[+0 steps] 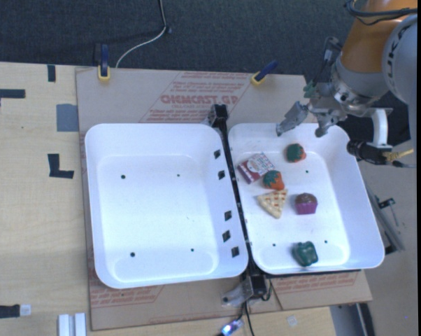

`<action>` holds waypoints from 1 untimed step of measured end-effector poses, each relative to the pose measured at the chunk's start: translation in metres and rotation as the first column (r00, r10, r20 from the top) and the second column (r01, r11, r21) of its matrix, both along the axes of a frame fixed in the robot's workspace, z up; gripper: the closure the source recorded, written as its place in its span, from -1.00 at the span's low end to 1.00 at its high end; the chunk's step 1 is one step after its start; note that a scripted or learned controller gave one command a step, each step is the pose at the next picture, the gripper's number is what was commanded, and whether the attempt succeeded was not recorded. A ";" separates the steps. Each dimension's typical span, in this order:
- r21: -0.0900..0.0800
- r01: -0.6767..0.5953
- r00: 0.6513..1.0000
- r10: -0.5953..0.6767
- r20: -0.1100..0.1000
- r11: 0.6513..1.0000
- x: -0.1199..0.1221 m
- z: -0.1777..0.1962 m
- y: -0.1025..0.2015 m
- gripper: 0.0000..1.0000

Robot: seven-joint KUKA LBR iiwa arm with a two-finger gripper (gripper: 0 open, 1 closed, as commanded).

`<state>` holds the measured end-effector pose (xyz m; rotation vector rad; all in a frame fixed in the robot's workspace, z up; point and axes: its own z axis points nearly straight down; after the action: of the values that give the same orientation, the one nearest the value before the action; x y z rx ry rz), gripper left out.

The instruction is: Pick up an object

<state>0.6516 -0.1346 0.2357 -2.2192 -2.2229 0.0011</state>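
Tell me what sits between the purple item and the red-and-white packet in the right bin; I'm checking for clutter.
In the camera view, two things lie between the purple item and the packet: a red-and-green piece and a tan wedge.

The grey arm (399,44) enters the camera view at about two o'clock, its orange band (378,23) above the wrist. The gripper (306,124) hangs below and to nine o'clock of the wrist, its two fingers (289,123) spread apart with nothing between them.
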 end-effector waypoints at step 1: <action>0.001 0.001 1.000 -0.001 -0.007 1.000 -0.039 -0.056 0.021 -1.00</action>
<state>0.6123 -0.1134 0.1796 -2.2169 -2.2175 0.0075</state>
